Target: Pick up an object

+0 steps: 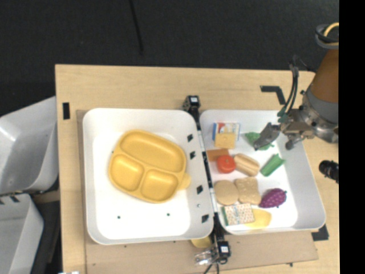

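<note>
Claw (pixel 272 137) hung over the far right part of the right bin (pixel 308 207), reaching in from the right edge. One dark finger slanted down toward the far edge of the bin, but whether the two fingers stood apart or together could not be told from this slanting look, and nothing was seen between them.

Nearest to it lay a small green piece (pixel 251 136) close to the far wall, and just toward the near side a green pickle-like piece (pixel 272 164), tilted, near the middle of the bin's right half. Beside that, toward the bin's centre, lay a hot dog bun (pixel 246 164) and a red tomato (pixel 226 164), touching or nearly so. Further off sat a purple bunch of grapes (pixel 273 198) near the right wall, two tan cookies (pixel 237 191) side by side, a small box (pixel 226 135) at the far left corner, and a cracker (pixel 238 214) by the near edge.

These looked like toy foods, so probably light, stiff and rather slick. The green pickle seemed the likeliest target: long and narrow, best gripped across its short width at the middle, with free floor on both sides. It might roll or skid if nudged off-centre.

The left bin (pixel 97 210) carried a yellow divided plate (pixel 149 166) near its centre.
</note>
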Motion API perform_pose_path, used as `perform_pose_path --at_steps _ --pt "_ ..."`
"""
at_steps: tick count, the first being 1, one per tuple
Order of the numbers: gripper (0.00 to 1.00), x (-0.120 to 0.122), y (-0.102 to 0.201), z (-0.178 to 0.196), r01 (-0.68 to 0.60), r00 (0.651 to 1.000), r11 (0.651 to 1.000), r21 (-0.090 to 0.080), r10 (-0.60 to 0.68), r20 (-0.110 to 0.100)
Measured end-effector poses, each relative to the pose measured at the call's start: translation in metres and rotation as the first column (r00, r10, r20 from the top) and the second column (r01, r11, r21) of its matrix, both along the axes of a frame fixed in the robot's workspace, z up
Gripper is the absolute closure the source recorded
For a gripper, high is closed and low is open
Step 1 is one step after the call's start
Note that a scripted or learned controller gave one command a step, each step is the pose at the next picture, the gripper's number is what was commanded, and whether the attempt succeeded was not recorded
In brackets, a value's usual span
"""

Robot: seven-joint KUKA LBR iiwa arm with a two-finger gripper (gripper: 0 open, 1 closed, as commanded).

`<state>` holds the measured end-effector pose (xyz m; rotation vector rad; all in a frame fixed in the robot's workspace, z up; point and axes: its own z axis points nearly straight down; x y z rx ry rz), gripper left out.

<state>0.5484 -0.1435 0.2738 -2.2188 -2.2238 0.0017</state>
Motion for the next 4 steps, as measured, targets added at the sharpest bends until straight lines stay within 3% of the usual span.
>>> perform_pose_path --at_steps 1,2,3,4 --pt "0.00 -0.004 0.010 0.021 0.002 1.000 1.000 -0.001 -0.002 -0.004" --pt "0.00 -0.063 0.084 -0.080 -0.003 1.000 1.000 0.005 0.003 -0.015" --pt "0.00 -0.059 0.080 -0.074 0.003 1.000 1.000 0.001 -0.003 -0.001" --pt "0.00 -0.059 0.079 -0.074 0.003 1.000 1.000 0.001 -0.003 -0.001"
